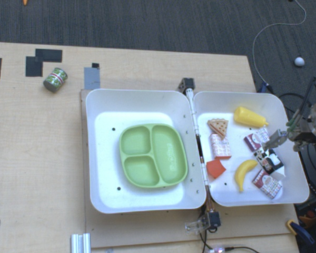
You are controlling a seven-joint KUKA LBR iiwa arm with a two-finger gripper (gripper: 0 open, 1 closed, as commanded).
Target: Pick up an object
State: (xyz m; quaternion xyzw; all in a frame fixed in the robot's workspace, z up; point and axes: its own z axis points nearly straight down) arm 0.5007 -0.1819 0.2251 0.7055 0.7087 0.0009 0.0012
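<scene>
No lettering, brand, number or sign could be read anywhere on the bench. The small green can [55, 80] lying on the wood left of the bins carried a pale printed label, but its marks were too small to make out. In the right bin [289, 115], the red-and-white packets [267, 183] near the banana [243, 174] showed patches of print that blurred into colour alone, as did the pink-and-white packet [219, 145] by the divider. The dark tape squares [42, 61] on the bench top bore no writing that could be told.
</scene>
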